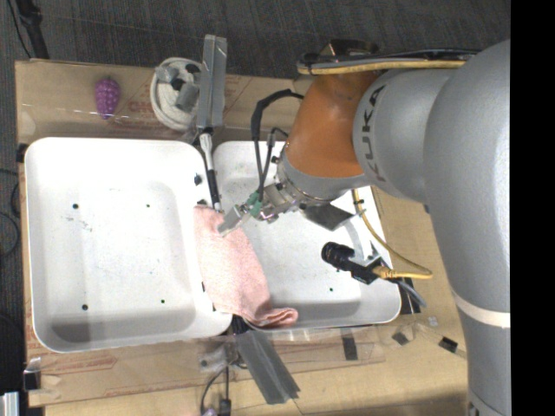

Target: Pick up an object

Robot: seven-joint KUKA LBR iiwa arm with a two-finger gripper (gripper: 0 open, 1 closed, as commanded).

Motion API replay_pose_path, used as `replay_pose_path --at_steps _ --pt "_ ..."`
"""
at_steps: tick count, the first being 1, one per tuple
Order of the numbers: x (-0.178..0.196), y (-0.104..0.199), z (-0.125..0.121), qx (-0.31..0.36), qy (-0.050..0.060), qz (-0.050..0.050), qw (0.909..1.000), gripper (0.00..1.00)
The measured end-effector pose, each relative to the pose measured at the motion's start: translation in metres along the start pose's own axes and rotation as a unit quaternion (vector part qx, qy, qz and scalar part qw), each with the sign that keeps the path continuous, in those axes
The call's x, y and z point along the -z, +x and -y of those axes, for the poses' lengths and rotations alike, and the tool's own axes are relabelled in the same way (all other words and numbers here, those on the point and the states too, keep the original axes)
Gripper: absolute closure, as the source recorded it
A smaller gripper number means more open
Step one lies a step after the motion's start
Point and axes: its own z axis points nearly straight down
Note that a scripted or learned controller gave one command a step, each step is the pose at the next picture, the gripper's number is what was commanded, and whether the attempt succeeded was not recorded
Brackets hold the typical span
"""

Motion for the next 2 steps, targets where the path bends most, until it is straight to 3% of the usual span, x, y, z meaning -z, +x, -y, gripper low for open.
replay_pose_path --at_steps 1,2 --pt "-0.0001 -0.0004 0.0002 0.0 0.0 0.0 1.0 0.0" --pt "0.0092 -0.0008 0.0001 0.001 0.001 0.0 1.0 1.0"
